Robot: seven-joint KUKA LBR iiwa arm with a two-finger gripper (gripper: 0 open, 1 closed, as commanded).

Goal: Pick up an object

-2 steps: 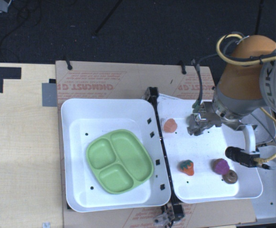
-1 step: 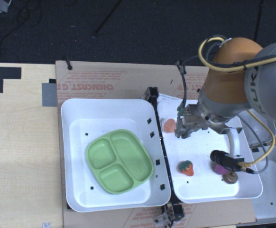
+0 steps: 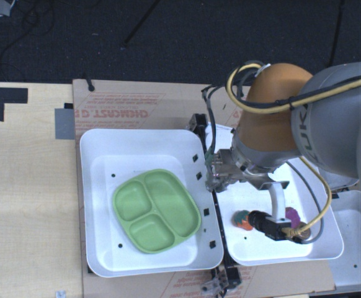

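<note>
Left bin [image 3: 100, 148]: green plate [image 3: 157, 211], long axis upper-left to lower-right. Right bin [image 3: 261, 250]: small orange toy [image 3: 242, 220], purple thing [image 3: 291, 216], axes too small to tell. Pincer [image 3: 216, 177] above the divider; can't tell its state.

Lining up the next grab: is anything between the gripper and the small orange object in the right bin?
Nothing visible. The gripper sits by the inner wall of the right bin; the orange object lies close by on bare floor. The purple object lies beyond it.
</note>
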